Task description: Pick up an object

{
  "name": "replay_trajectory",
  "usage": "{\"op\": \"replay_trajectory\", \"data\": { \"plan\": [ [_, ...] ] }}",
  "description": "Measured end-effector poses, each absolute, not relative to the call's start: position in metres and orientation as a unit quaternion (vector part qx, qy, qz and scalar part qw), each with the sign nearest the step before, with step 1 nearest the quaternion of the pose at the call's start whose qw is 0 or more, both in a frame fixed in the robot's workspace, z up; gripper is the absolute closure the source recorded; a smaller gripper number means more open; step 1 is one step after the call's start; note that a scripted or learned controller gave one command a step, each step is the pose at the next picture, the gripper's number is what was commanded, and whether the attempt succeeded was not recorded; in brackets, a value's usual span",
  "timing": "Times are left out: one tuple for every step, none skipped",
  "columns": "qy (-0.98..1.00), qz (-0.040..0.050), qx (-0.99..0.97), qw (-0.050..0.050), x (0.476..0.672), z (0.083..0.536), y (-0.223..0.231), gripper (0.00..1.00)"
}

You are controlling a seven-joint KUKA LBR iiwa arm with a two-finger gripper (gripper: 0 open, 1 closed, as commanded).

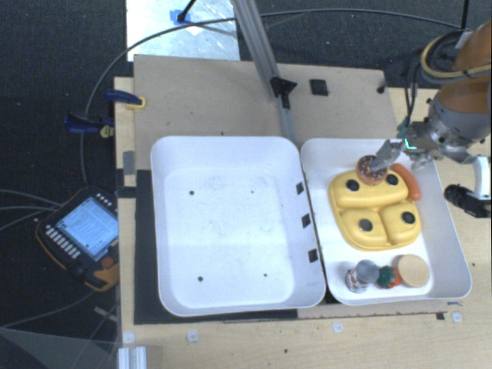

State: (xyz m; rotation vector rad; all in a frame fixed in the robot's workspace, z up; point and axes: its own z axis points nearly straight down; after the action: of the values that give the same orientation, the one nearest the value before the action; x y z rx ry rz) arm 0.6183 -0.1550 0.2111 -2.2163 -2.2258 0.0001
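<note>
Fingers state: cannot tell, too small and blurred at the tip. Camera view: gripper reaches in from the right and points down-left over the right bin, its tip right at a small brown ring-shaped object. Whether the tip actually touches the ring is unclear. Grey arm with orange band sits at the right edge, above the bin's far right corner.

Right bin contents: the brown ring rests on the top lobe of a large yellow three-lobed toy with dark dots, lying mid-bin. An orange carrot-like piece lies just beside the yellow toy's upper right side. Near the bin's front wall: a small grey-and-red object, a small green-and-red piece and a tan round disc, close together in a row.

Left bin is beside the right one, walls touching along the middle. Both sit on the tan worktop. A handheld pendant with lit screen lies on the floor, left of the worktop.
</note>
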Motion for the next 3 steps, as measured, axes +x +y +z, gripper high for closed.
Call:
{"op": "replay_trajectory", "data": {
  "plan": [
    [-0.709,-0.0005,-0.705,-0.001,0.619,0.212,-0.155,0.0],
    [-0.708,0.0007,-0.707,0.0,0.611,0.158,-0.161,0.0],
    [-0.709,-0.0025,-0.705,-0.004,0.61,0.133,-0.163,0.0]
  ]
}}
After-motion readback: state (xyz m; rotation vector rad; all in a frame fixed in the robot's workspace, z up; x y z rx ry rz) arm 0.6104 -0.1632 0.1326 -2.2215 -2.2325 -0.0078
